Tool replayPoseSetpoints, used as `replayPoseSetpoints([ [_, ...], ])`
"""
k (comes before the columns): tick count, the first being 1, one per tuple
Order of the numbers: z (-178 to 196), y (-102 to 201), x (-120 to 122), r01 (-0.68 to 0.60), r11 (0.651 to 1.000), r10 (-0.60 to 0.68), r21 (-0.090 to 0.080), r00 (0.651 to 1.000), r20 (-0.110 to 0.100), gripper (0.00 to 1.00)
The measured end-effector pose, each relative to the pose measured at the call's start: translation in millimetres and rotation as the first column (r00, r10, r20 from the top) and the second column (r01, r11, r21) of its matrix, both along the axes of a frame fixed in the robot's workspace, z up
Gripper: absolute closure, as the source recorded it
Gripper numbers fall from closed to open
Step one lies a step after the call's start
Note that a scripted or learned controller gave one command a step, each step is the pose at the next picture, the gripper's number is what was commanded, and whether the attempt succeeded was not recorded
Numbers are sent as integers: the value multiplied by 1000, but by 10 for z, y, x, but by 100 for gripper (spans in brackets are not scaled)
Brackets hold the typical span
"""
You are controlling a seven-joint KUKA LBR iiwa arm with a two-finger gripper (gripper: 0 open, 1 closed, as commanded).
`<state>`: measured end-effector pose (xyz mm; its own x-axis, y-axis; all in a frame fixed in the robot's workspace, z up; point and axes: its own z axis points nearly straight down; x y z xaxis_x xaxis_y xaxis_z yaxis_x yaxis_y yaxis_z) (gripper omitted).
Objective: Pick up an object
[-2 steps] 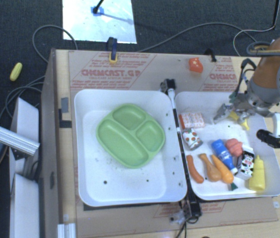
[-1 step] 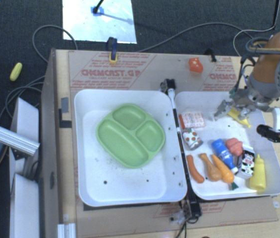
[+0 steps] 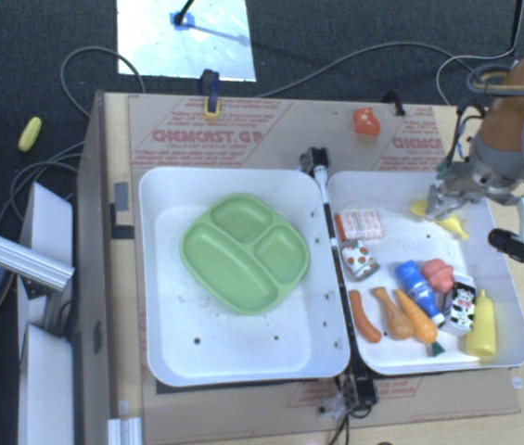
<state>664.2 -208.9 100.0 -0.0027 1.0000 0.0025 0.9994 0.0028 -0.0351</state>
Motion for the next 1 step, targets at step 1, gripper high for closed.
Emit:
replayPoseSetpoints([
  [1, 8, 11, 18, -2, 1000, 2, -1, 1000, 8, 0],
])
